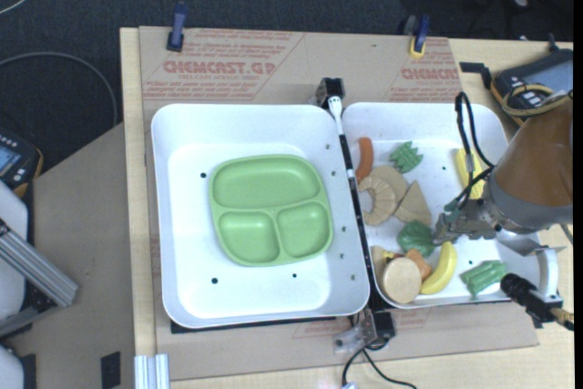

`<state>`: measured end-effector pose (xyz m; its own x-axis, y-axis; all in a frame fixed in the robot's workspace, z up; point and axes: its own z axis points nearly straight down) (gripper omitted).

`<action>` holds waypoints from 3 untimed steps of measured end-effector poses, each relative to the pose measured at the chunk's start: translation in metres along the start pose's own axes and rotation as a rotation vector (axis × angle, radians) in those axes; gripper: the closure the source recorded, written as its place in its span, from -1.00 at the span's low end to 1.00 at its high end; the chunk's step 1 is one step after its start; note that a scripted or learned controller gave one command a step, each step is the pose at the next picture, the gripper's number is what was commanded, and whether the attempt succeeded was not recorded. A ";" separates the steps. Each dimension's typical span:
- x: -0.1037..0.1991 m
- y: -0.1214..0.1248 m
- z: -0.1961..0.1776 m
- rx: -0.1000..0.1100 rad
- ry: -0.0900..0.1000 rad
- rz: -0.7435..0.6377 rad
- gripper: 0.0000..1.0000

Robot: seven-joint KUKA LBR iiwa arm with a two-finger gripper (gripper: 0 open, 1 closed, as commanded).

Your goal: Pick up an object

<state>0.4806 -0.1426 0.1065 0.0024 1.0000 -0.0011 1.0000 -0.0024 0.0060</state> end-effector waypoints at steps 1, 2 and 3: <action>0.050 0.011 -0.050 0.001 0.003 -0.007 1.00; 0.119 0.036 -0.151 -0.005 0.004 -0.011 1.00; 0.186 0.018 -0.110 0.012 0.005 -0.009 1.00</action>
